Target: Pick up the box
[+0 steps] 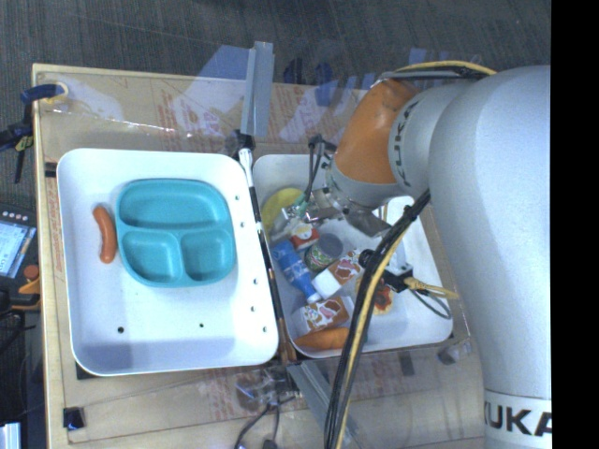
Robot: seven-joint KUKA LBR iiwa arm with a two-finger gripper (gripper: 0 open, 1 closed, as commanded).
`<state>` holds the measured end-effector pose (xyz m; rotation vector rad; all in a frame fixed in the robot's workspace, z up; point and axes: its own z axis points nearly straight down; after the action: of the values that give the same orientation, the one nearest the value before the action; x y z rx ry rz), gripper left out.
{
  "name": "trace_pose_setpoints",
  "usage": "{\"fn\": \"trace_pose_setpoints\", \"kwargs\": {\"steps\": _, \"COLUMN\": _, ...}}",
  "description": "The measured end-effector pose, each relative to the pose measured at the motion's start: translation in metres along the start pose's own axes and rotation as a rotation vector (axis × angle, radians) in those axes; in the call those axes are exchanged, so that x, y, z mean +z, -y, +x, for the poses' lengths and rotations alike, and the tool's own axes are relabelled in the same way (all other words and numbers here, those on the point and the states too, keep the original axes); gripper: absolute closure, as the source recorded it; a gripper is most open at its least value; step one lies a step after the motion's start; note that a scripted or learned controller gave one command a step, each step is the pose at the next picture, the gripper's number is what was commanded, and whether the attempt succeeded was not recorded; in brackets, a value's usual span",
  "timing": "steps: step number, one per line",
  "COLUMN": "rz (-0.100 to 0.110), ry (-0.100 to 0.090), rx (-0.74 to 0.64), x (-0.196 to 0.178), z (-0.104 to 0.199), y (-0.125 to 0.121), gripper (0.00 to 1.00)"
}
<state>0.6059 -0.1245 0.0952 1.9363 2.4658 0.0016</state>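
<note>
Bench stock as I see it from the overhead camera:

1. Left bin (80, 279), white and shallow. It holds a turquoise divided tray (178, 230), which lies flat toward the bin's far edge. A sausage (106, 233) lies alongside the tray's left side, close to the bin's left wall.

2. Right bin (419, 321), white, with its contents crowded against the left wall. I count:
- a yellow piece (281, 204) at the far left corner
- a blue box (290, 266) lying tilted along the left wall, about midway down
- a dark-topped can (325, 251) just beside the box on its right
- a small red-and-white carton (344, 269) near the can
- a second printed carton (324, 314) toward the near edge
- an orange item (318, 340) lying against the near wall

3. Arm (487, 204), grey with an orange band (374, 138), covering the right half of the right bin. A black cable (360, 307) hangs from it across the bin's near edge.

4. Gripper (307, 211), low over the far left part of the right bin. It sits between the yellow piece and the can, just above the blue box's far end. I cannot tell whether it is wide or narrow, or whether anything is held. The blue box rests among the other items in the bin.
</note>
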Motion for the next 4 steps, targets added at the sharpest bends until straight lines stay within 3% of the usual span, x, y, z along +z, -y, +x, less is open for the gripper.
{"fn": "trace_pose_setpoints", "kwargs": {"steps": 1, "rz": 0.001, "ry": 0.0, "rx": -0.004, "x": -0.0103, "z": 0.0002, "y": -0.0008, "gripper": 1.0}}
{"fn": "trace_pose_setpoints", "kwargs": {"steps": 2, "rz": 0.001, "ry": 0.0, "rx": -0.004, "x": -0.0102, "z": 0.0002, "y": -0.0007, "gripper": 0.0}}
{"fn": "trace_pose_setpoints", "kwargs": {"steps": 3, "rz": 0.003, "ry": -0.001, "rx": -0.008, "x": -0.0192, "z": 0.0007, "y": -0.0008, "gripper": 1.0}}
{"fn": "trace_pose_setpoints", "kwargs": {"steps": 4, "rz": 0.004, "ry": 0.0, "rx": -0.009, "x": -0.0192, "z": 0.0008, "y": -0.0008, "gripper": 0.0}}
